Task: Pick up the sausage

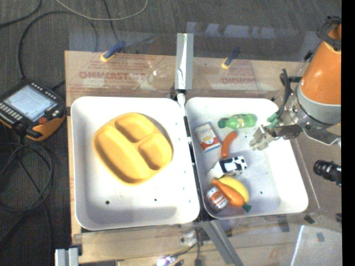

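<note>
The sausage (pixel 228 143) is a short orange-red link lying near the middle of the right bin (pixel 283 187), just below a green bottle (pixel 238 121). My gripper (pixel 265 134) hangs over the right side of that bin, a short way right of the sausage and apart from it. Nothing shows between its fingers.
In the right bin also lie a small red-and-white carton (pixel 207 137), a black-and-white toy (pixel 232 164), a yellow fruit (pixel 234 188), a carrot (pixel 229 194) and a small can (pixel 216 199). The left bin (pixel 100 198) holds a yellow divided plate (pixel 133 147). A pendant (pixel 30 107) lies at the far left.
</note>
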`<state>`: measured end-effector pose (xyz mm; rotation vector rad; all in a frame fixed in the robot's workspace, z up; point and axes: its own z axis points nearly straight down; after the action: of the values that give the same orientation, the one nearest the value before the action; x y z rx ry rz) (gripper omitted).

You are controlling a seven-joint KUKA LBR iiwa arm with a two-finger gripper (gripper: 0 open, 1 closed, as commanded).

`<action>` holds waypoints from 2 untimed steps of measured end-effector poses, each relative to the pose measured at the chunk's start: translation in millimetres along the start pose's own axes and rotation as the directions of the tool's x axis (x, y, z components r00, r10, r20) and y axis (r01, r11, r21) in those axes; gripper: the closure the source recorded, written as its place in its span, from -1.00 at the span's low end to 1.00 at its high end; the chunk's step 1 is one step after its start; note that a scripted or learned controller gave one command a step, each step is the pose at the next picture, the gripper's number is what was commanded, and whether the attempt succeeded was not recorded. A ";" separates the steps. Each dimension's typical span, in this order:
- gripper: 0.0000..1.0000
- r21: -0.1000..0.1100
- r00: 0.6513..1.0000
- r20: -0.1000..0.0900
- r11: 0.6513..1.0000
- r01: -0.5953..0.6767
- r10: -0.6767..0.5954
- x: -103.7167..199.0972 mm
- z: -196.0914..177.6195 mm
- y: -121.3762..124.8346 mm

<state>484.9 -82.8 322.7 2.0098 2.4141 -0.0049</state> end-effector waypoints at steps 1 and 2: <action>1.00 -0.001 1.000 -0.002 1.000 0.030 -0.030 71.7 7.9 14.0; 1.00 -0.002 0.906 -0.003 0.906 0.422 -0.422 24.8 92.6 4.6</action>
<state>484.8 -57.8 230.0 1.4409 2.7937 0.0002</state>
